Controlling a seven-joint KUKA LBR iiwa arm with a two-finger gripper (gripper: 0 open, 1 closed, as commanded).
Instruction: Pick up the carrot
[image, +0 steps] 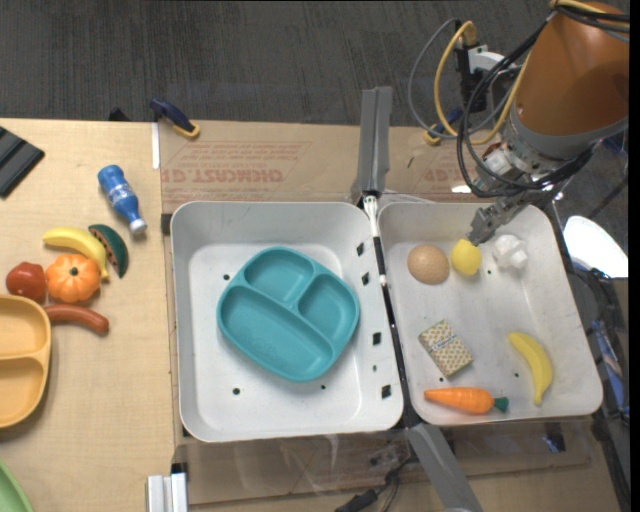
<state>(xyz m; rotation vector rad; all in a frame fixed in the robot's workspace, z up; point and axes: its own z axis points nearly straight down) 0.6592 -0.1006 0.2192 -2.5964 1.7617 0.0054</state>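
Camera view, and the gripper (487, 224) hangs over the right bin (570, 300) at about one o'clock, just beside the yellow lemon (466, 257) and a small white object (510, 251). Whether it is spread or closed I cannot tell from here; nothing visible is caught in it.

The carrot (462, 400) lies flat at six o'clock in that same bin, close to the near wall, green tip pointing to three o'clock. It is well apart from the gripper, right across the bin.

The risks, as I judge them: the carrot sits so near the wall that a descent slightly off could strike the rim or pinch only the tapered end, letting it squirt free. The banana (532, 366) at four o'clock and the patterned block (445, 349) near the centre are both close by, so a wide approach could nudge one of them. A start so close to the lemon could also knock it rolling.

Contents: the right bin also holds a brown egg (428, 264) at eleven o'clock. The left bin (195, 300) carries a teal divided plate (288, 312) at its centre, its compartments bare.
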